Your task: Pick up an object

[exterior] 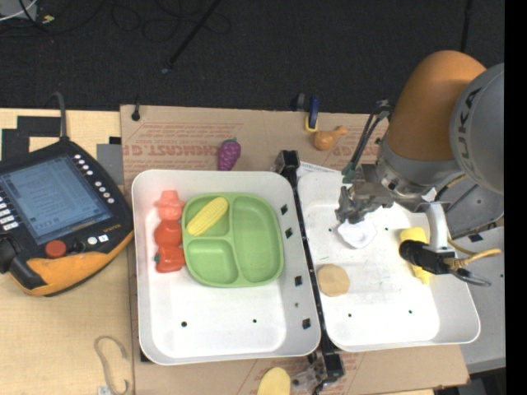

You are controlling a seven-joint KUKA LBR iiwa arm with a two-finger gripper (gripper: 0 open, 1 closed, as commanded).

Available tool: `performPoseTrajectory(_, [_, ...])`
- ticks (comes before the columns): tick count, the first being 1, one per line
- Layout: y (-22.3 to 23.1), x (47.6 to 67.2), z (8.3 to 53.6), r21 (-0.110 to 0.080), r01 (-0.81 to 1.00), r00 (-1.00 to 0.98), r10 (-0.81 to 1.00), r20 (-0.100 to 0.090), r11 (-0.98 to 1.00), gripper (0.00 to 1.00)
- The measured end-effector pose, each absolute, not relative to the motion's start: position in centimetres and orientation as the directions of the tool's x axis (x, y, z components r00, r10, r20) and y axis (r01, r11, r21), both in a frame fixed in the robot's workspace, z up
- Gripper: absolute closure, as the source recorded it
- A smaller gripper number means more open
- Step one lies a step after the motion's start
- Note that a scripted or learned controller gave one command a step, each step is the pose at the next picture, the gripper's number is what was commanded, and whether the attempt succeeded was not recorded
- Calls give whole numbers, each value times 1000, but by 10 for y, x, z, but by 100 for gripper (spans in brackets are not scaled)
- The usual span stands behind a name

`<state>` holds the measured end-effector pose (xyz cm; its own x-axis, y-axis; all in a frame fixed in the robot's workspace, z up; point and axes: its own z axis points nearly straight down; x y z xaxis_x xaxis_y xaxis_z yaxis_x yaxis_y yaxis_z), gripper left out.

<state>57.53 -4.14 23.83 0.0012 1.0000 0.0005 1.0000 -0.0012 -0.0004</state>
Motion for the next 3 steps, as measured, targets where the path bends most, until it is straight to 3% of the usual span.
performPoseTrajectory(3, [-38, 566, 223, -4, 1000, 1, 1000, 1, -1, 100])
